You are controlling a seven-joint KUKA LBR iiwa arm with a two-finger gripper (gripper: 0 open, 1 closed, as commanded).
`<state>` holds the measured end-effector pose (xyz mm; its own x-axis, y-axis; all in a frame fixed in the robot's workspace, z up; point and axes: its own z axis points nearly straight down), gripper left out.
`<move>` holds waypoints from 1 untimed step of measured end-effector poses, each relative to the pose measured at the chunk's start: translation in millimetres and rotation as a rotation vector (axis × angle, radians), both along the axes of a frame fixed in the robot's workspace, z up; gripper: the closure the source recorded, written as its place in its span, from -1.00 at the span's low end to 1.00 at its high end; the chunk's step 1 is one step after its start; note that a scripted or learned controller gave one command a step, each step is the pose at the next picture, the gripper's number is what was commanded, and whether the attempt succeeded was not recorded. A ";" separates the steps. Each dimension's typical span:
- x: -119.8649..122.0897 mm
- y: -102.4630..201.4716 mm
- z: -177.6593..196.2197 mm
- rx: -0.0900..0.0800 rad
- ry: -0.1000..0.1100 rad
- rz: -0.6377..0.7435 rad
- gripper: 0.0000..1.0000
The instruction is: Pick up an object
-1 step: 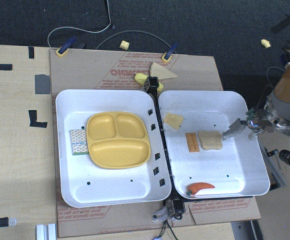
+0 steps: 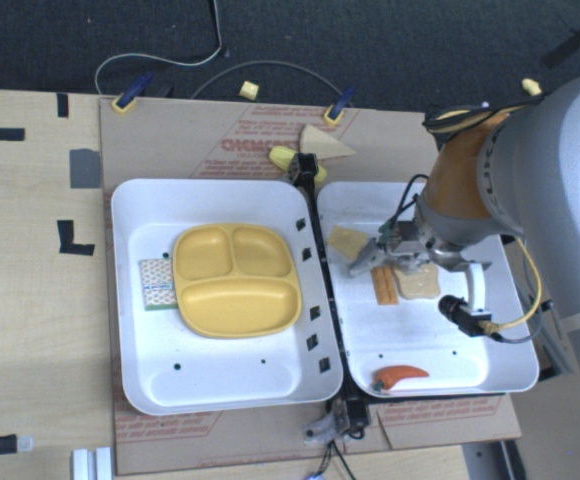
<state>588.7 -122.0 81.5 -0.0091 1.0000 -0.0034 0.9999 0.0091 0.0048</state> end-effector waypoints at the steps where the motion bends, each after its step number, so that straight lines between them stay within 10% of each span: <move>1: 1.2 -6.1 18.8 -0.002 -0.010 -0.007 1.00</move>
<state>589.9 -128.1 100.3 -0.0020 1.0000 -0.0058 0.9999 0.0021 0.0147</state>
